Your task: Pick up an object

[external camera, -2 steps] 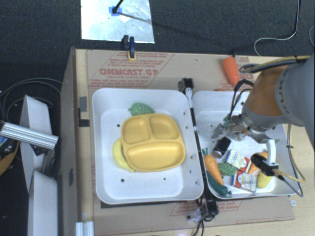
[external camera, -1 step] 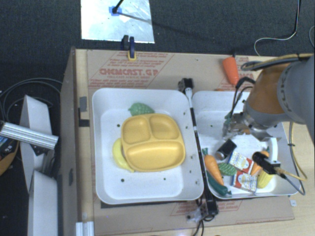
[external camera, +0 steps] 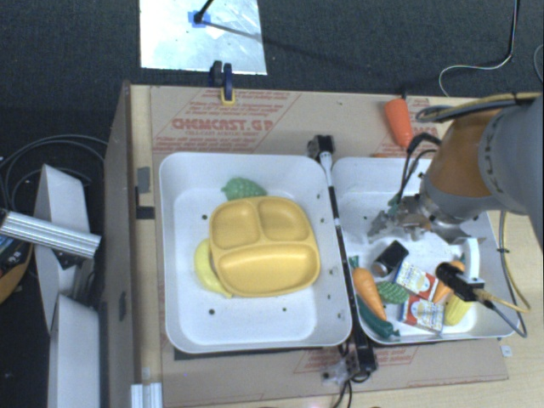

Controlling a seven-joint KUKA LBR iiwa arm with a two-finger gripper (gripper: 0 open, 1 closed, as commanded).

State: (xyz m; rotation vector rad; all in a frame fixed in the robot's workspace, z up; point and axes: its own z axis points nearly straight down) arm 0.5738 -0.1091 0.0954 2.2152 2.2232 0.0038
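Note:
In the right bin [external camera: 365, 181], my gripper [external camera: 384, 223] hangs low over the bin's middle, and the grey arm comes in from the right. Just below it lies a small black and white object [external camera: 391, 257], apart from it as far as I can see. A carrot [external camera: 368, 291] lies at the bin's front left beside a green leafy piece [external camera: 393, 292]. Small printed cartons [external camera: 415, 277] and a yellow piece [external camera: 457, 310] sit at the front right.
The left bin [external camera: 183, 228] holds a yellow divided plate [external camera: 261, 245], with a green leafy item [external camera: 243, 187] behind it and a yellow thing [external camera: 205, 269] under its left edge. An orange object [external camera: 397, 119] lies on the cardboard behind the right bin.

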